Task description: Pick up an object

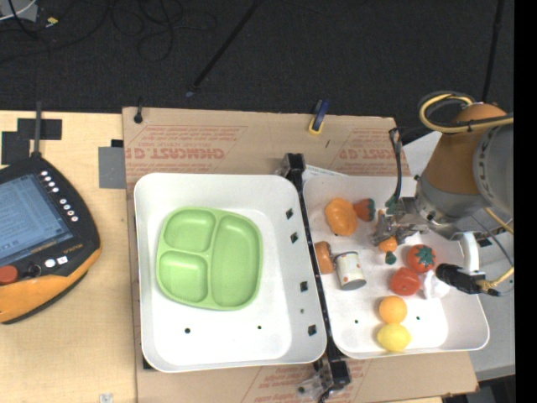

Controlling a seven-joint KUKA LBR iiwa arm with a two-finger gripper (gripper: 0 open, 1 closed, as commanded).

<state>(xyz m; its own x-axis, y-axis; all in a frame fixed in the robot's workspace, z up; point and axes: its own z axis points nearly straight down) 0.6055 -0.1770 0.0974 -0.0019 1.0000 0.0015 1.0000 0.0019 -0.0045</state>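
The right bin [453, 330] holds several toy foods. An orange pepper [340, 217] and a small red piece [363, 209] lie at the back. A small orange carrot piece [387, 243] sits just below my gripper [388, 225], which hangs low over the bin's middle. A tomato with a green top [421, 257] and a second red tomato [404, 283] lie to the gripper's right and front. Toward the front edge are an orange [392, 309] and a lemon [393, 337]. A small tin can [348, 270] lies on its side beside an orange stick [322, 257].
The left bin [159, 334] bears a green divided plate [210, 259]. A control pendant [38, 233] rests at the far left of the bench. The arm's orange band [457, 154] and grey body stand over the right bin's far right side.
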